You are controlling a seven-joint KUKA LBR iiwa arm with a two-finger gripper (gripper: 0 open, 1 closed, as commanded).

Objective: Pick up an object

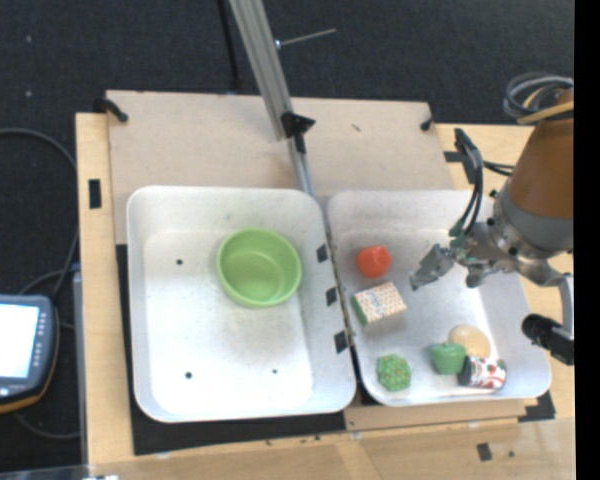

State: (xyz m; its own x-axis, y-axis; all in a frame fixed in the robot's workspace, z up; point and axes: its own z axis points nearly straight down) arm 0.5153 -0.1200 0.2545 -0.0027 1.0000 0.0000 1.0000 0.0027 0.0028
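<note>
The right bin (pixel 410 213) holds a red ball (pixel 373 261), a patterned cube (pixel 380 303), a bumpy green ball (pixel 393 371), a small green object (pixel 446 357), a cream ball (pixel 467 338) and a red, white and black item (pixel 483 372). My gripper (pixel 452 270) hovers over the right bin's upper right part, to the right of the red ball and above the cream ball. Its fingers are spread open with nothing between them.
A green bowl (pixel 259 267) sits in the left bin (pixel 170 368). A metal pole (pixel 265 58) rises from the back between the two bins. A screen device (pixel 10 353) lies off the bench at far left.
</note>
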